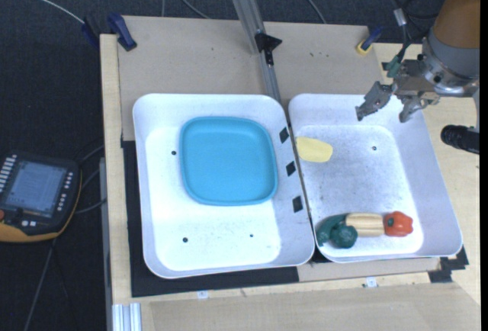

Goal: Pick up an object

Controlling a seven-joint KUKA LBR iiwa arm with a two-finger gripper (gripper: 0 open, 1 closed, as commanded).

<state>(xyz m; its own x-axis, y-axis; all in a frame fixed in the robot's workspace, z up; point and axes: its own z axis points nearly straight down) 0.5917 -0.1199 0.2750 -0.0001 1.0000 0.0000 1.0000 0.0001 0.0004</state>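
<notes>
end effector [389, 103] spread wide, empty, over right bin [427, 162] far edge | yellow piece [314, 149] at left wall; green, tan, red items clustered near edge | risk: wall blocks finger, or cluster shifts

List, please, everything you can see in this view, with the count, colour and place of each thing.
bins: two, white, side by side on the bench
plate: one, light blue, lying in the left bin
yellow piece: one, pale yellow, at the left wall of the right bin
green item: one, dark green, near front edge of the right bin
tan item: one, tan, between the green and red ones
red item: one, red, front right of the right bin
clamps: two, blue, at the board's back corners
handheld pendant: one, dark with orange trim, on the floor at left
arm: one, grey with orange band, at right
pincer: one, grey, open, over the right bin's back edge
</notes>
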